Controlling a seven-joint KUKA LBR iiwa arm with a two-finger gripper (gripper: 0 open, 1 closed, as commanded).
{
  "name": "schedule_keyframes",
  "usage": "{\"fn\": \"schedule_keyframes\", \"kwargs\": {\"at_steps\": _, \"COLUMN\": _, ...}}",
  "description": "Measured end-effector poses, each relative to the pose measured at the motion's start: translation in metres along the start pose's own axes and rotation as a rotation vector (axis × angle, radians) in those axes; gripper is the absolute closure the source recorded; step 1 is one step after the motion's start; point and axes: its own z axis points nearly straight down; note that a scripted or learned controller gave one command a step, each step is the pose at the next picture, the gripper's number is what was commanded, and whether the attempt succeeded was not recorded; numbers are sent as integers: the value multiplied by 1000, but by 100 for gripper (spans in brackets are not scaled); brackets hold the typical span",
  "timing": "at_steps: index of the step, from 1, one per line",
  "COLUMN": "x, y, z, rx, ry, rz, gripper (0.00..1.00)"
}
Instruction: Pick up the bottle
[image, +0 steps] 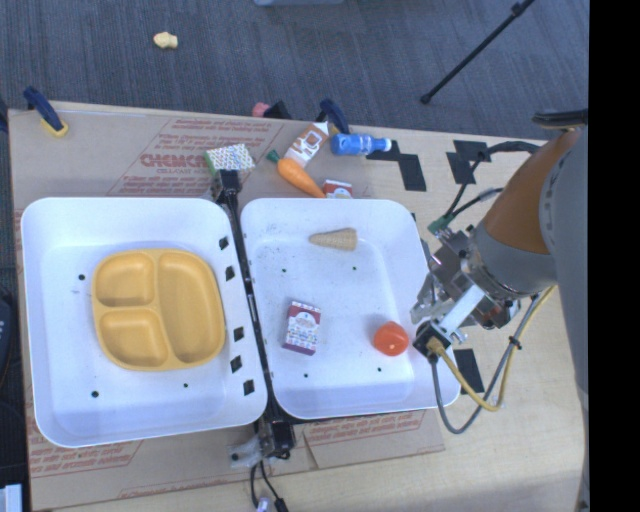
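Blue bottle lies on the surface behind the right bin; hand hovers at that bin's right rim, grip state impossible to tell.

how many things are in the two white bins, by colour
yellow: 1, the divided plate in the left bin
tan: 1, the cone in the right bin
red and white: 1, the small box
orange-red: 1, the ball
total: 4
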Motion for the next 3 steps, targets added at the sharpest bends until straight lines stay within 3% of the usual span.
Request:
{"fn": "schedule_keyframes", "kwargs": {"at_steps": 1, "x": 14, "y": -21, "z": 56, "rx": 4, "ry": -1, "rz": 143, "gripper": 100}}
{"fn": "schedule_keyframes", "kwargs": {"at_steps": 2, "x": 9, "y": -15, "z": 107, "rx": 5, "ry": -2, "rz": 318, "gripper": 100}}
{"fn": "schedule_keyframes", "kwargs": {"at_steps": 3, "x": 30, "y": -44, "z": -8, "rx": 2, "ry": -1, "rz": 276, "gripper": 100}}
